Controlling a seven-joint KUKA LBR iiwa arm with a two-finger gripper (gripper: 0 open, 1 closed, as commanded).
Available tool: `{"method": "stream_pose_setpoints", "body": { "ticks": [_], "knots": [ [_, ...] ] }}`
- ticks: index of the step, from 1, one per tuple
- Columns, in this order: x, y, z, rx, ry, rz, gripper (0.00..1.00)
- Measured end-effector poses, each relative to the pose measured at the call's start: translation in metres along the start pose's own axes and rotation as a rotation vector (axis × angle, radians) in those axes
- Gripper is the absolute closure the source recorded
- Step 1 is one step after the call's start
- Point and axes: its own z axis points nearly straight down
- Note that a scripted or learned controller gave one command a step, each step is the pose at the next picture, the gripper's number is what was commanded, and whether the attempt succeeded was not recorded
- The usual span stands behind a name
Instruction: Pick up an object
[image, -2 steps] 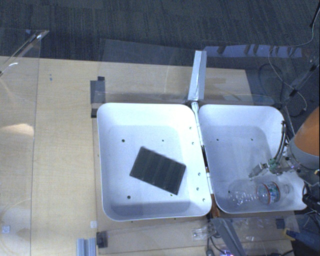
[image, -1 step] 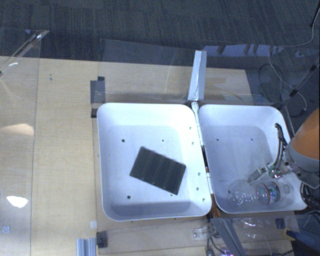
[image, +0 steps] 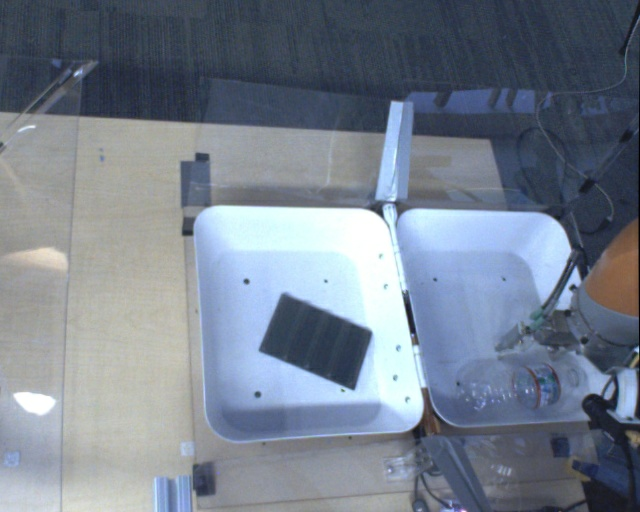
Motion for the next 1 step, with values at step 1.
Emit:
{"method": "stream_pose_setpoints", "body": {
  "ticks": [1],
  "knots": [
    [0.0016,0.001,-0.0003,-0.004,-0.003,-0.141,0.0]
  ]
}}
